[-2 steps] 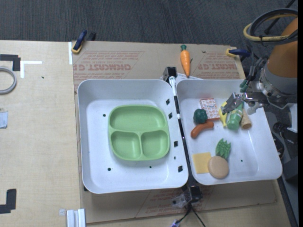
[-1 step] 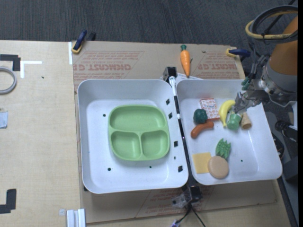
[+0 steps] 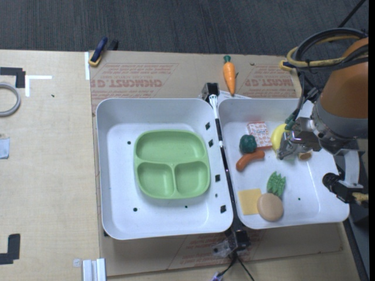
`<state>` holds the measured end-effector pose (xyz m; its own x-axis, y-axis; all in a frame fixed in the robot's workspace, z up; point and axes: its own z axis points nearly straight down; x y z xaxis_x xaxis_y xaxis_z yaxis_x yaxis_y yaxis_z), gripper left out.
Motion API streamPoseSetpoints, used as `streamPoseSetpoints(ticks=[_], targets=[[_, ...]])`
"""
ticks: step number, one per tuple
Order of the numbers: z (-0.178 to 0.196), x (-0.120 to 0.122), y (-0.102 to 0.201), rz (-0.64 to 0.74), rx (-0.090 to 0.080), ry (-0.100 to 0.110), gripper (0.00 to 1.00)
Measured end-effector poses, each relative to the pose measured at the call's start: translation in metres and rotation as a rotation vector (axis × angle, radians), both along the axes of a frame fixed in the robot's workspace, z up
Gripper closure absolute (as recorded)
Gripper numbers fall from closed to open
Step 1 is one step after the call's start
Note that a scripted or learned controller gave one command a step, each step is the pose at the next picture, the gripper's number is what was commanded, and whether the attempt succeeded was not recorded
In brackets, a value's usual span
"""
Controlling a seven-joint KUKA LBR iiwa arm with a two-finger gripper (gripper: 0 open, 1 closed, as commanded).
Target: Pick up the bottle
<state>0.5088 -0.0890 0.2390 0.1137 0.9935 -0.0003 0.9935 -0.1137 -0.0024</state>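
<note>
Hiding part of the yellow bottle (image 3: 278, 137), the gripper (image 3: 291, 146), its grip state impossible to tell.

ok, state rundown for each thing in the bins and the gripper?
green divided plate: flat in the left bin, upright.
yellow bottle: in the right bin, beside the gripper; can't tell if it is gripped.
sausage: lying flat.
cheese slice: lying flat.
bun: resting against the cheese slice.
carrot: lying on the cardboard outside the bins.
gripper: low in the right bin.
</note>
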Motion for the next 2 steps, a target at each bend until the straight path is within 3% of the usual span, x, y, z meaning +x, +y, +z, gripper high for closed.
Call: streamPoseSetpoints(ticks=[1,2], targets=[[-0.011,-0.032,0.081,-0.219,-0.001,0.002,1.0],[-0.024,-0.032,0.156,-0.413,-0.002,0.0,1.0]])
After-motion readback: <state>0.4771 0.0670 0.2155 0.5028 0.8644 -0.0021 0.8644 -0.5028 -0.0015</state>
